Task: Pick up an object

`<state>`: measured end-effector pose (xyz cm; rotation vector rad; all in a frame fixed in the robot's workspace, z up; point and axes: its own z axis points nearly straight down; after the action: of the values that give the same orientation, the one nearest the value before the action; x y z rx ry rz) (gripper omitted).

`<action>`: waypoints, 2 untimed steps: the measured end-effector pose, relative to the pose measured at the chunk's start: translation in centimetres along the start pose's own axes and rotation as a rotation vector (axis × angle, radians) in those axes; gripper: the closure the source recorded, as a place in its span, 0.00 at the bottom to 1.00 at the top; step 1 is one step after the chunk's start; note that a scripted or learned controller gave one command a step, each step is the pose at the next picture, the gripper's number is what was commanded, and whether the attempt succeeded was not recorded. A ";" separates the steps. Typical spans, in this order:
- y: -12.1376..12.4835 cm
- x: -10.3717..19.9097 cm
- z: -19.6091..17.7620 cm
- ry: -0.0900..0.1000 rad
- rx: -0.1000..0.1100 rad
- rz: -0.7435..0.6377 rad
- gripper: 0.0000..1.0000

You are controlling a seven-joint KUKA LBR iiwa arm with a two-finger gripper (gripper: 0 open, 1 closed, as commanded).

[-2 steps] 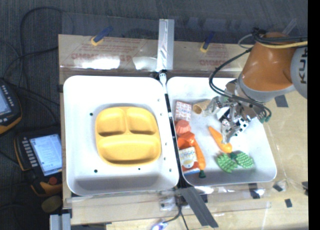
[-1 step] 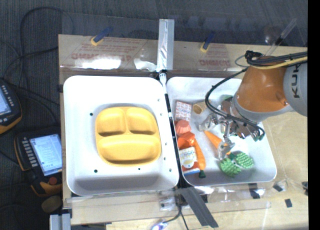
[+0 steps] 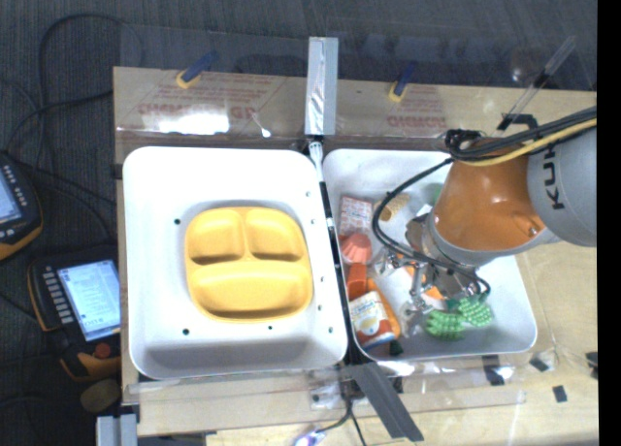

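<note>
The arm (image 3: pixel 505 197) reaches low into the right bin (image 3: pixel 519 323), near the worktop's right edge; the left bin (image 3: pixel 146 240) carries a yellow tray (image 3: pixel 249 262). The hand (image 3: pixel 427 291) hovers just beside a green object (image 3: pixel 458 318) among the clutter. Its grip I cannot tell, so nothing looks lifted yet; the pick is probably still ahead.

The wooden bench (image 3: pixel 558 270) carries two white bins side by side (left bin (image 3: pixel 155 240), right bin (image 3: pixel 514 323)).
</note>
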<state>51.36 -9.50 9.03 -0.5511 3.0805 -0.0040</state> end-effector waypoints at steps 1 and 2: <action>-7.3 -3.9 -4.4 0.007 -0.005 -0.161 0.00; -1.2 -1.9 0.1 0.003 0.000 -0.040 0.00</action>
<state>53.57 -9.97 8.97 -0.6135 3.0722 -0.0050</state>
